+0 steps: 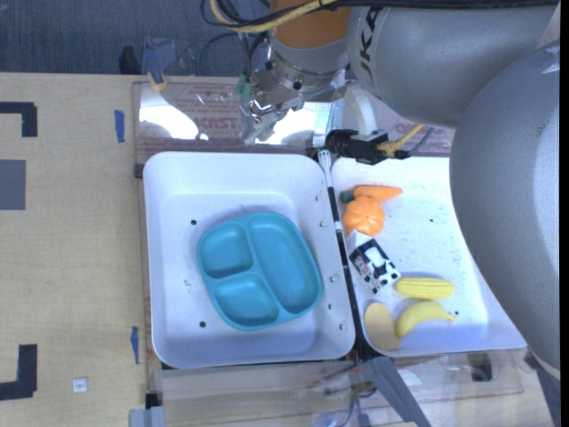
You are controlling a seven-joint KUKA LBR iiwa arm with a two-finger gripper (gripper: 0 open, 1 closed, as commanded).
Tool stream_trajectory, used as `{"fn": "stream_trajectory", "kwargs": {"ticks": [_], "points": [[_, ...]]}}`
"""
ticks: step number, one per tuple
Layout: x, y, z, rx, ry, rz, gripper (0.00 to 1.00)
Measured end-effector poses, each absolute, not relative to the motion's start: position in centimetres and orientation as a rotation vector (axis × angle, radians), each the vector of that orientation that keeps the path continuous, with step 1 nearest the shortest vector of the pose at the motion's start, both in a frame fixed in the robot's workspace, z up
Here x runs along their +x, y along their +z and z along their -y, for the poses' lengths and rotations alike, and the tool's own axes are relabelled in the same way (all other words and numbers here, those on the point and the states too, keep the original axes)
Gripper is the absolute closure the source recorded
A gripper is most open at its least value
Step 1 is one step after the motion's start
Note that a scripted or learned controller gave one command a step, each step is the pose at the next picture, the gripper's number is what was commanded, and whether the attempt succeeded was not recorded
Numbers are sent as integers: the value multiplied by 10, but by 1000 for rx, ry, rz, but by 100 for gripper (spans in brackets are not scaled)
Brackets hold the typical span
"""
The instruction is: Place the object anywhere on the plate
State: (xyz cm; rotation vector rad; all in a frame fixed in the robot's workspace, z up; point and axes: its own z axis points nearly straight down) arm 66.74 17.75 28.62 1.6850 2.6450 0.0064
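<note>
Presently my gripper (259,114) hangs above the left bin's (169,185) far rim, its opening indeterminate, nothing visibly held; the blue plate (258,269) lies bare, candidates like the carrot (378,191) remain in the right bin (436,238), so fetching comes next.

Blue three-compartment plastic plate (258,269): smooth, matt. White plastic bins (169,238): smooth, slight sheen. Pale wood-grain bench top (67,265), left: matt. Grey arm casing (507,176), right: satin.
</note>
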Motion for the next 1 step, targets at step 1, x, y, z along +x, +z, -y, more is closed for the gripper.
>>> {"fn": "stream_trajectory", "kwargs": {"ticks": [1], "points": [[666, 270, -155, 1804, -3, -2574, 100]]}}
